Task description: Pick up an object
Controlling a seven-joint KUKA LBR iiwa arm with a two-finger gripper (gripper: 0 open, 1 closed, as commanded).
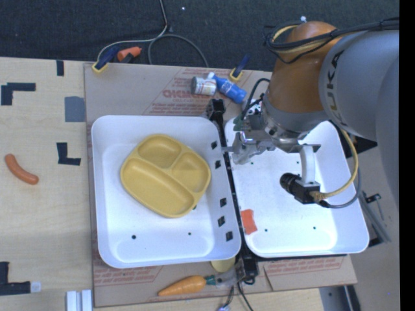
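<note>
A yellow divided plate (pixel 166 173) lies in the left bin (pixel 107 238), slightly left of its middle. A small orange block (pixel 248 221) rests in the right bin (pixel 343 238), close to that bin's left wall. My gripper (pixel 243 146) hangs under the grey and orange wrist, over the upper left corner of the right bin, right by the wall between the two bins. It is well above the orange block and to the right of the plate. The wrist hides the bin floor beneath it.
A black part on a yellow cable (pixel 299 188) hangs over the right bin. A white and blue bottle (pixel 217 86) lies behind the bins. A carrot (pixel 185 285) lies in front of them and a sausage (pixel 21 169) at far left.
</note>
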